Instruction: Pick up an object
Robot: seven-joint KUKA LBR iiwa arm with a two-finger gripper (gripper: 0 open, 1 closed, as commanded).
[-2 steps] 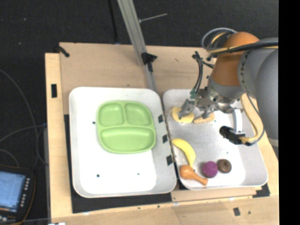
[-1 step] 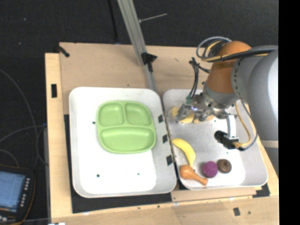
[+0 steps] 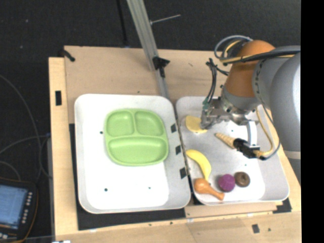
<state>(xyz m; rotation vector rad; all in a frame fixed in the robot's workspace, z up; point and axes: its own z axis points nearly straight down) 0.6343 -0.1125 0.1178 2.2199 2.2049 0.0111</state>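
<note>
My gripper point(image 3: 207, 119) hangs low over the back left part of the right bin point(image 3: 271, 184), right at a pale yellow piece point(image 3: 194, 125) that lies partly under it. Near it lies an ice-cream cone point(image 3: 226, 140) with a dark tip. A yellow banana point(image 3: 199, 161) rests along the bin's left side. Toward the front sit an orange pear-shaped toy point(image 3: 206, 187), a purple ball point(image 3: 227, 182) and a brown doughnut point(image 3: 242, 178).
The left bin point(image 3: 91, 186) holds a green divided plate point(image 3: 136, 137). A slanted metal pole point(image 3: 144, 34) rises behind the bins. The arm's grey body with its orange band point(image 3: 245, 75) covers the right bin's back right corner.
</note>
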